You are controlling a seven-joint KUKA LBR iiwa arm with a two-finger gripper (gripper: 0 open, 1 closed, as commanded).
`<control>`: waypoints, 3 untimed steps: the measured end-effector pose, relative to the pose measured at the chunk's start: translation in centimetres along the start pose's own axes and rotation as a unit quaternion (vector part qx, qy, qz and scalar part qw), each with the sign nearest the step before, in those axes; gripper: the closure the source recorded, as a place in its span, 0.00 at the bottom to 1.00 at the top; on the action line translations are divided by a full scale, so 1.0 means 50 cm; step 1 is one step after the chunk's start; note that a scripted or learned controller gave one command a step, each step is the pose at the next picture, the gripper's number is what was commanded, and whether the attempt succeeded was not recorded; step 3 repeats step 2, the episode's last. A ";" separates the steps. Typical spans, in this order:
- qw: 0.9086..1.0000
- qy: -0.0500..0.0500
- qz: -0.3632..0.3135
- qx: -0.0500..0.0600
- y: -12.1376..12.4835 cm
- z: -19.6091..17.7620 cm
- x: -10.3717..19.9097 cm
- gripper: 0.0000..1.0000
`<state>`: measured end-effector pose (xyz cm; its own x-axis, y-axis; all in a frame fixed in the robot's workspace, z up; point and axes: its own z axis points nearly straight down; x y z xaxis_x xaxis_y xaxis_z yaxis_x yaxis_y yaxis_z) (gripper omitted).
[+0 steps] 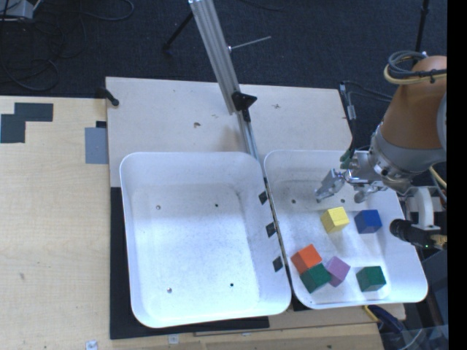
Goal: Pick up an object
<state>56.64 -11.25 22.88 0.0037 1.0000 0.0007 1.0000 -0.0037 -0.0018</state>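
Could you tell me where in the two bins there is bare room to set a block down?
The left bin has open floor from wall to wall. In the right bin, the far strip beside the divider is bare, up to the gripper. Its near half is crowded: yellow cube, blue cube, orange cube, purple cube and two green cubes.

No text, label, brand, number or sign can be read on anything here.

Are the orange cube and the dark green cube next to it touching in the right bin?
Touching. The camera view shows the orange cube pressed against the dark green cube just below it, with no white bin floor visible between them.
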 end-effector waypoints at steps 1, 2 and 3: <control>1.000 -0.001 -0.001 -0.001 0.018 0.225 -0.071 0.00; 1.000 0.000 -0.004 -0.001 0.148 0.278 -0.017 0.00; 1.000 0.000 -0.004 -0.001 0.148 0.278 -0.017 0.00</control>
